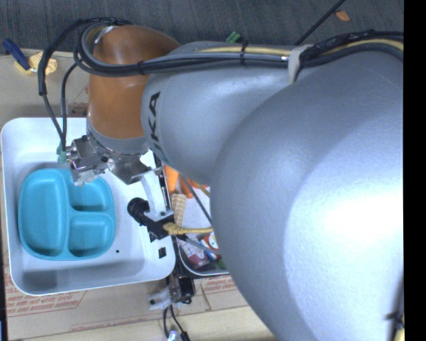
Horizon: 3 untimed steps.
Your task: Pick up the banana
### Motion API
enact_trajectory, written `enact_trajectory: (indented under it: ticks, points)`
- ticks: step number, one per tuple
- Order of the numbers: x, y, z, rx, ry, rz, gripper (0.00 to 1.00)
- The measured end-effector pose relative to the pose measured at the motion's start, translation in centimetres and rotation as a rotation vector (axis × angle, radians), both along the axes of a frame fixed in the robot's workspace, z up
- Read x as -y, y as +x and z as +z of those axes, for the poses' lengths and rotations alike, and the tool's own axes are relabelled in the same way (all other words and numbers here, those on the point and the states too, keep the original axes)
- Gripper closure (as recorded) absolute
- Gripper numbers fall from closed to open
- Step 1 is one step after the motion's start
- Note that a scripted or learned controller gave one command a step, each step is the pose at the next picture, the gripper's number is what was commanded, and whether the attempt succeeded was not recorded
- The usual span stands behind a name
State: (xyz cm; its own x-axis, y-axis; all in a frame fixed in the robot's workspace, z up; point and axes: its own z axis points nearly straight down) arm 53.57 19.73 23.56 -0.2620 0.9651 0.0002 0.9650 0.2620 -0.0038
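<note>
Fingers: can't tell if open or closed, the wrist and orange band [121,84] sit on top of them from this angle. Nothing visibly held.

Gripper [85,170] is low over the left bin [28,148], at the upper right corner of the blue tray [64,215], close to it or touching, unclear which. The tray has three compartments and all look bare.

Banana: can't pick it out for sure. The arm [305,190] covers most of the bench right of the left bin. In the narrow strip beside the arm there are orange bits [176,180], mixed clutter [199,253] lower down, and a pale yellow strip [192,229]. That strip could be banana or just cable, too small and too covered to call.

Step, as a judgement: reach or approach, no grasp made. The gripper is over the tray, well apart from the strip where yellow shows, so this looks like a poor spot for the task.

Next move needs: lift clear of the tray rim, shift right toward the clutter, confirm what the yellow thing is, then come down with the gripper spread across the banana's narrow width. Crowded there, so expect neighbours to get nudged or caught.
</note>
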Motion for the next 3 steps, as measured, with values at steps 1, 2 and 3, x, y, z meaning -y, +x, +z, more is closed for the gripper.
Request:
enact_trajectory:
  ticks: [1,2,3]
  points:
    - [5.1,-4.5,2.6,-0.001,0.000,0.323,1.00]
    - [5.0,-4.5,3.6,-0.003,0.000,0.329,1.00]
    - [5.0,-4.4,4.6,-0.005,0.000,0.335,1.00]
